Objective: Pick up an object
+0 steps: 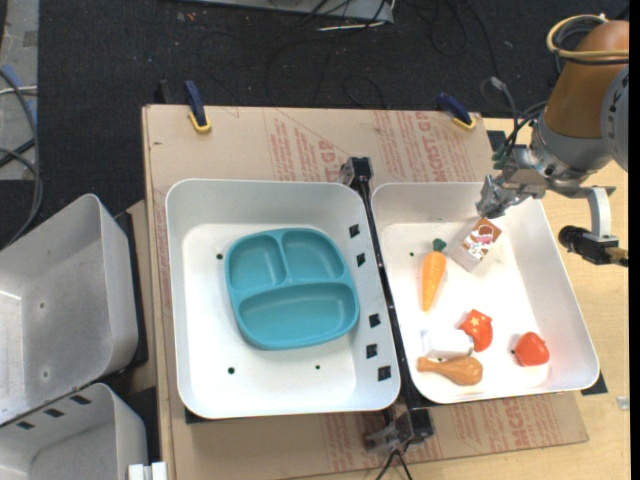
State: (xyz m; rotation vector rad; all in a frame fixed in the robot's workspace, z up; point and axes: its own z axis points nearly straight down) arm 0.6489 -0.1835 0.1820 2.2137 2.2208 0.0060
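Looking down on the right bin [565, 298], we see the gripper [494, 205] just above a small carton [480, 245] lying below and slightly left of it, long axis slanting toward the carrot [432, 278]; its grip we cannot tell.

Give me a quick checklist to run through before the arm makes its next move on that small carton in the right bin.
1. Gripper positioned over the right bin: ok, it hangs near the bin's far edge.
2. Small carton within reach: ok, it lies just below the gripper.
3. Carton held between the fingers: cannot tell.
4. Room around the carton: ok, the carrot lies beside it, apart.
5. Other items out of the way: ok, the two red pieces and the drumstick lie at the near side.
6. Teal plate out of the path: ok, it sits in the left bin.
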